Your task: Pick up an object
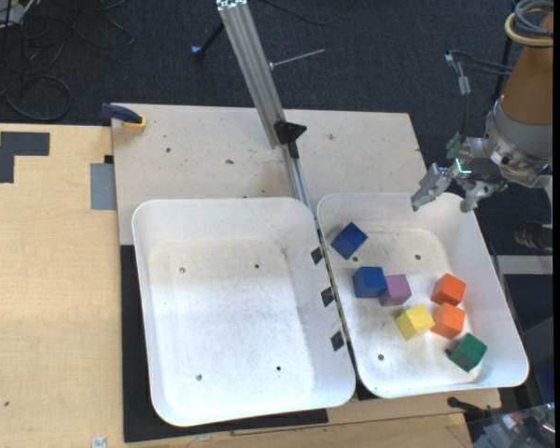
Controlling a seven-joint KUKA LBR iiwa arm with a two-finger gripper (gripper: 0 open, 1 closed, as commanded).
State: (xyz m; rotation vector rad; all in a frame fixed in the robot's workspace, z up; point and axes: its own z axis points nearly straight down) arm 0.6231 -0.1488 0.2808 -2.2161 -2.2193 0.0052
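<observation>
blue cube (349, 240) corner-up, gripper (451, 189) seemingly open

dark carpeted floor (121, 45) strewn with cables (37, 91), behind a pale wooden bench (47, 287) bearing a slanted aluminium rail (254, 63).

bins (224, 395): white
blocks: two blue (348, 240), one purple (396, 289), one yellow (413, 321), two orange (449, 289), one green (467, 352)
bench (37, 278): pale wood
</observation>
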